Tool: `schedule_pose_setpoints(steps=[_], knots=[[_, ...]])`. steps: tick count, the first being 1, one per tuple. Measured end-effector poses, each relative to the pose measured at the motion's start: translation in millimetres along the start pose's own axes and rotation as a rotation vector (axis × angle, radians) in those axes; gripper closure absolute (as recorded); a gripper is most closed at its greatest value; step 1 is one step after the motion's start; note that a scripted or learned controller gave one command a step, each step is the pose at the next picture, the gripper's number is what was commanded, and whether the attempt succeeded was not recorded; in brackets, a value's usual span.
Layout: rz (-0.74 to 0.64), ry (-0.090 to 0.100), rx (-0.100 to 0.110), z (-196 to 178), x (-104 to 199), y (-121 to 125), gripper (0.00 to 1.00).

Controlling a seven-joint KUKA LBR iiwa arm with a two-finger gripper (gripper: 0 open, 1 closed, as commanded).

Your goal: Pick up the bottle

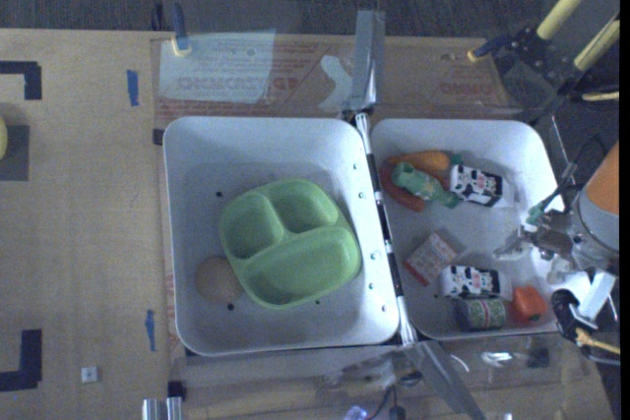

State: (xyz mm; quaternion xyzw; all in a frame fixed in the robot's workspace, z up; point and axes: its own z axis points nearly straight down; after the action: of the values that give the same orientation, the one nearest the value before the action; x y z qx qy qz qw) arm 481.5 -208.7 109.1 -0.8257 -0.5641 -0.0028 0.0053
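The bottle (421, 184) is green and lies on its side in the back left part of the right bin (532, 145), between an orange carrot-like toy (425, 161) and a red piece. My gripper (539, 241) hangs at the right side of that bin, well to the right of the bottle and nearer the front. Nothing shows between the gripper and the bottle but bare bin floor and a cow-patterned carton (476, 184).
The right bin also holds a small pink box (431, 257), a second cow-patterned carton (469, 281), a green can (481, 313) and an orange block (529, 303). The left bin (187, 172) holds a green divided plate (289, 241) and a tan ball (218, 279).
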Motion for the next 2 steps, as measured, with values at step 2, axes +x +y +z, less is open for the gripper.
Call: schedule_pose_setpoints(steps=[2], knots=[[-0.055,-0.01,-0.009,14.1,88.2,-35.2,0.0]])
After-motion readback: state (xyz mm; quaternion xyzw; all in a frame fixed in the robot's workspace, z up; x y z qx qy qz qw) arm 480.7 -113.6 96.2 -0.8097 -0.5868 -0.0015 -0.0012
